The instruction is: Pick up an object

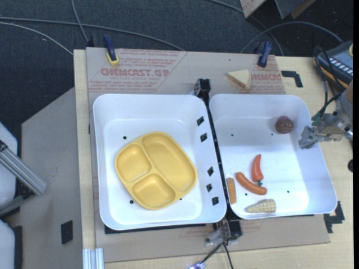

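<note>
The right bin [314, 178] holds a dark red ball [284, 124] near its far right corner. Lower down lie a red chili pepper [257, 167], an orange sausage [251, 184], a short orange stick [231, 190] by the left wall and a pale corn cob [261, 207] at the front. My gripper [308, 138] hangs at the bin's right rim, just right of and below the ball, with nothing seen in it. It stands apart from every object.
The left bin [106, 150] carries a yellow divided plate [155, 170]. A sandwich wedge [239, 78] lies on the bench behind the bins. Blue clamps [110, 49] [263, 52] grip the board's far edge. Cables and a black device [336, 66] crowd the right side.
</note>
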`<control>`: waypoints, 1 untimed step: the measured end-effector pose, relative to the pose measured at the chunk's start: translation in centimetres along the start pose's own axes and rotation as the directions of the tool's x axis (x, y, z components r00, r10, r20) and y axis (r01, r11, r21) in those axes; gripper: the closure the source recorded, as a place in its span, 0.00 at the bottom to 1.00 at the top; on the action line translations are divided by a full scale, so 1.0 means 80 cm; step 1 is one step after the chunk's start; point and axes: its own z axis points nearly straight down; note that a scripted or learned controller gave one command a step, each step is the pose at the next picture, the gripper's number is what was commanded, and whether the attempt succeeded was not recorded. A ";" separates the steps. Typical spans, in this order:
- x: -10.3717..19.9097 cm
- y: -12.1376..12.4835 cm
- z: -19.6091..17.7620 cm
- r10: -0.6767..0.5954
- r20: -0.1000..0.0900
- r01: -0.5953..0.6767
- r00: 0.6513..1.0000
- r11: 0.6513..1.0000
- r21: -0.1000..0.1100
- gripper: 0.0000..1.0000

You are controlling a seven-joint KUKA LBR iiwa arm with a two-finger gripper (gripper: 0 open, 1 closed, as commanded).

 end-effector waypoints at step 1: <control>0.001 -0.003 -0.056 0.000 0.000 0.000 1.000 1.000 0.000 1.00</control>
